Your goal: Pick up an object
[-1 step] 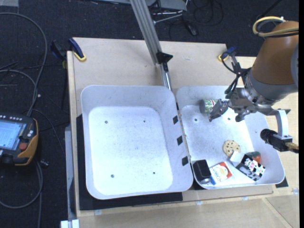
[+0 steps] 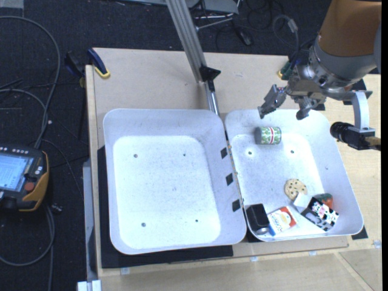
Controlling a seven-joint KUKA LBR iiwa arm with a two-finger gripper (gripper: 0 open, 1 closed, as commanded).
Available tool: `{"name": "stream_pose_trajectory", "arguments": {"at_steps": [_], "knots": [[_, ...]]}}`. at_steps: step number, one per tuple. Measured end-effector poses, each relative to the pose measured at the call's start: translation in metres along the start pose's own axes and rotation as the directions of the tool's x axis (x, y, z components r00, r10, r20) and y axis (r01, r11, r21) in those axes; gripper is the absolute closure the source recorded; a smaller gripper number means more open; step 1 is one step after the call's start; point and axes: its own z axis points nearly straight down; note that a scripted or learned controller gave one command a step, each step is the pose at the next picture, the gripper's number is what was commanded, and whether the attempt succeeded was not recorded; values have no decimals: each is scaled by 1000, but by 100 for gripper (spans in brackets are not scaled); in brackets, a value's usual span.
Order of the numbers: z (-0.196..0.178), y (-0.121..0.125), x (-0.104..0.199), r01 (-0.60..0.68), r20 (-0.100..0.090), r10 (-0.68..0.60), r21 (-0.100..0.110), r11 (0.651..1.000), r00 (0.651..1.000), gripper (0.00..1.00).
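The gripper (image 2: 285, 107) is hanging over the far edge of the right bin (image 2: 339, 162), with its two dark fingers (image 2: 270, 103) spreading wide apart and nothing sitting between them. One finger is pointing down toward the bin's far left corner, the other is reaching down a little to its right. The grey arm with its orange band (image 2: 351, 11) is coming in from the desk's far right corner.

Just below the gripper, and apart from it, a small green and white can (image 2: 268, 134) is lying on its side on the bin floor near the far edge, slightly toward the bin's left wall. It is lying closest to the left finger, under the gap between the two.

The other things are sitting well apart from the gripper, toward the near edge of the same bin. A round tan cookie (image 2: 294, 188) is resting near the middle of the near half. A black and white toy cow (image 2: 321, 211) is lying by the near right corner. A small red and white packet (image 2: 282, 219) is lying along the near edge, and a black rectangular block (image 2: 257, 217) is leaning in the near left corner.

The left bin (image 2: 163, 183) is lying beside it on the desk (image 2: 145, 77), their walls touching.
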Motion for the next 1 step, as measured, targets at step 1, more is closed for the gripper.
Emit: {"name": "stream_pose_trajectory", "arguments": {"at_steps": [1], "knots": [[201,-33,-46,-6,0,6,15,1000,1000,0]]}}
